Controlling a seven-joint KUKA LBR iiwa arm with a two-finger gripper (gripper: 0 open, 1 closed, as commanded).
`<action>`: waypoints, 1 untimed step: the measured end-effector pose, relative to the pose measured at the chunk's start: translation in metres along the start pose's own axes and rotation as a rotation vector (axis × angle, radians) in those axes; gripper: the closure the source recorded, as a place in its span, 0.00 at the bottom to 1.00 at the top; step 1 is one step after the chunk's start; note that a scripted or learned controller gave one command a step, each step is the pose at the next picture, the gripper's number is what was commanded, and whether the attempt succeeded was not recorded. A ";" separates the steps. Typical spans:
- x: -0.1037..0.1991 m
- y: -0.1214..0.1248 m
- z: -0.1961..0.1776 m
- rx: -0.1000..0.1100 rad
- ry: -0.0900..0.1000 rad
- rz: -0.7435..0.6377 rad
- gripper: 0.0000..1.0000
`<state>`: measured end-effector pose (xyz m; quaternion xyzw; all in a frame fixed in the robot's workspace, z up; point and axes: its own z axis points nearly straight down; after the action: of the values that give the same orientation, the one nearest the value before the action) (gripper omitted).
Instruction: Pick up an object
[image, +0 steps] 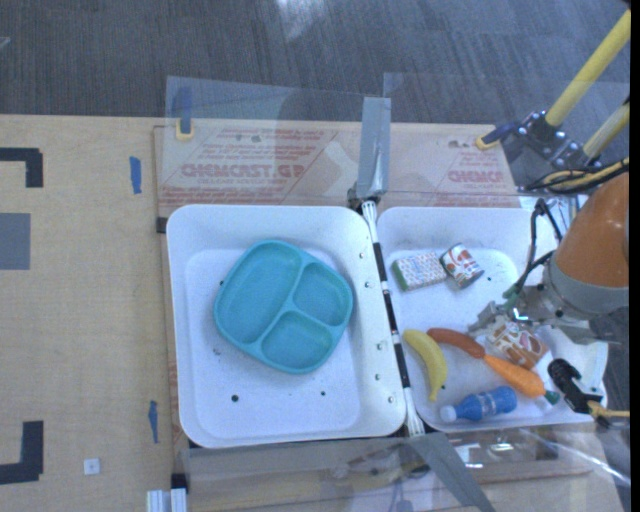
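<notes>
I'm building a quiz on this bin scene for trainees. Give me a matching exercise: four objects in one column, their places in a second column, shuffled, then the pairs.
Objects:
1. teal divided plastic plate
2. yellow banana
3. blue plastic bottle
4. small red-and-white can

Places:
A. right bin, near the far wall
B. left bin
C. right bin, along the near wall
D. right bin, beside the divider

Pairs: 1-B, 2-D, 3-C, 4-A

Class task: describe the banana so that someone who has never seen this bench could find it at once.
Start at the right-hand white bin. Along its left side, near the divider, lies the banana, curving toward the near edge, just left of the hot dog. It is the one plain yellow item, unlike the orange carrot and blue bottle nearby.
</notes>
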<state>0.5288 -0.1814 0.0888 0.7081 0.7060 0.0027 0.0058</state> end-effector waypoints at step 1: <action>-0.004 0.000 -0.011 -0.004 -0.001 0.008 1.00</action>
<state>0.5288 -0.1850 0.0999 0.7109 0.7032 0.0041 0.0075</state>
